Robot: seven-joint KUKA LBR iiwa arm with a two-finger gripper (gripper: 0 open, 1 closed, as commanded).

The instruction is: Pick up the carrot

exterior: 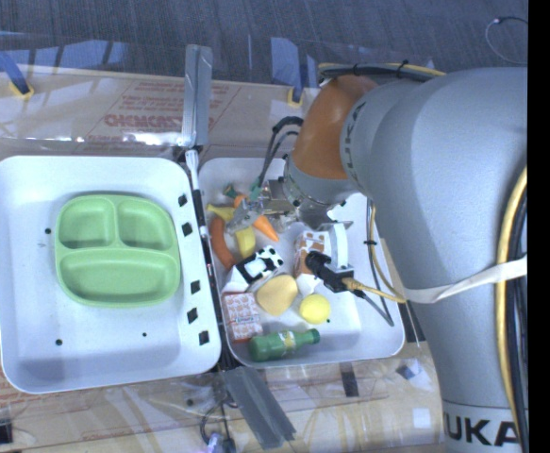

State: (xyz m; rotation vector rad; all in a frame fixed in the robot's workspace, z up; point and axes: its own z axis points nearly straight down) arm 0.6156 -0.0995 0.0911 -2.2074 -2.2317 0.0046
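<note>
Two white bins sit side by side on the counter (86, 97). The left bin (20, 281) holds a green divided plate (119, 250) lying flat near its middle. The right bin (374, 333) is crowded with small play-food pieces heaped together, likely so the arm has a jumble to pick from.

The arm (425, 177) comes in from three o'clock and bends down over the right bin, its orange band (322, 135) tilted toward the bin's far end. The pincer (258, 213) hangs low over the clutter at the upper left of that bin. How wide it stands is hidden among cables and toys, so I cannot tell, and nothing can be seen held in it.

The carrot (266, 226), a short orange piece, lies just beside the pincer at about five o'clock from it, touching or nearly touching; which one is unclear. A longer reddish-orange sausage-like piece (220, 243) lies along the bin's left wall at about seven o'clock from the pincer. Farther toward six o'clock sit a yellow lemon (314, 309), a pale potato-like lump (276, 293) and a green bottle (284, 343) on its side near the front wall.
</note>
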